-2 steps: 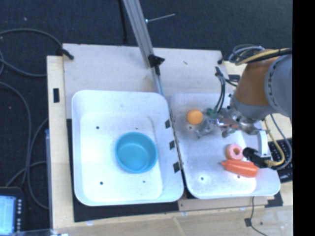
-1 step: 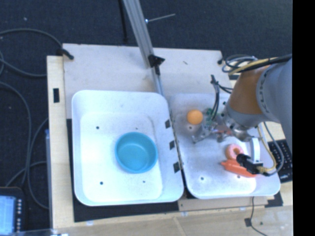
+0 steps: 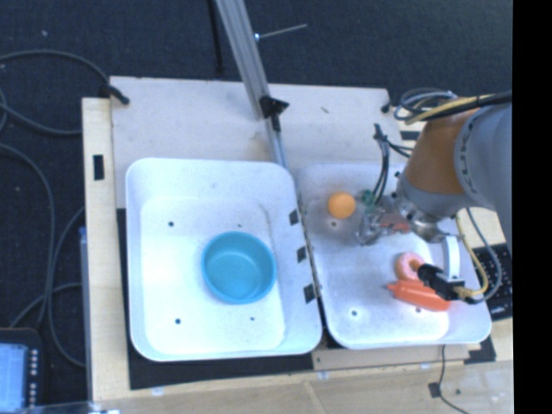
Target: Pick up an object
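The right bin (image 3: 379,317) holds an orange ball (image 3: 341,205) near its back left, a pink ring (image 3: 408,266) at mid right and an orange carrot-shaped piece (image 3: 417,296) just in front of the ring. My gripper (image 3: 373,228) hangs low over the bin floor, a little right of and in front of the ball and left of the ring. I see nothing between its fingers. The grey arm with its orange band (image 3: 435,158) comes in from the right above it.
A blue bowl (image 3: 238,267) sits in the middle of the left bin (image 3: 172,188). A slanted metal pole (image 3: 246,50) rises from the back, ending by the gap between the bins. Cables hang beside the arm at the right.
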Tool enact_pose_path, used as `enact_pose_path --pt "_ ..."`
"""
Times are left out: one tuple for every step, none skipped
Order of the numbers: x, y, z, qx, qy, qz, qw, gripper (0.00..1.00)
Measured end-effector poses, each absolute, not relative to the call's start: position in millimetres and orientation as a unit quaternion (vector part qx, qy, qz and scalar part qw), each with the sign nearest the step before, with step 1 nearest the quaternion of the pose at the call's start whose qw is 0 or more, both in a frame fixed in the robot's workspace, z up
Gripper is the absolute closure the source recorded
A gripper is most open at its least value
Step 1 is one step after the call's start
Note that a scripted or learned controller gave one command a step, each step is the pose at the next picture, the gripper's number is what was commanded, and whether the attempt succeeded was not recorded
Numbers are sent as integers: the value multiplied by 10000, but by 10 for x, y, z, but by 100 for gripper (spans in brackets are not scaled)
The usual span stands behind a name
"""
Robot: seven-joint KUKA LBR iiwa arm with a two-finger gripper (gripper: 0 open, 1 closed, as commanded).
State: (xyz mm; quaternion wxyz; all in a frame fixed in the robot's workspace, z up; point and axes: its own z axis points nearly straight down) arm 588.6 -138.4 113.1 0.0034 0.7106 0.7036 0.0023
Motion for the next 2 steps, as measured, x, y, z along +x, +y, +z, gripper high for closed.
enact_pose_path --pt "5858 -1479 1649 7078 7065 18 16 100" --pt "5898 -1582 2172 7079 7063 25 29 100"
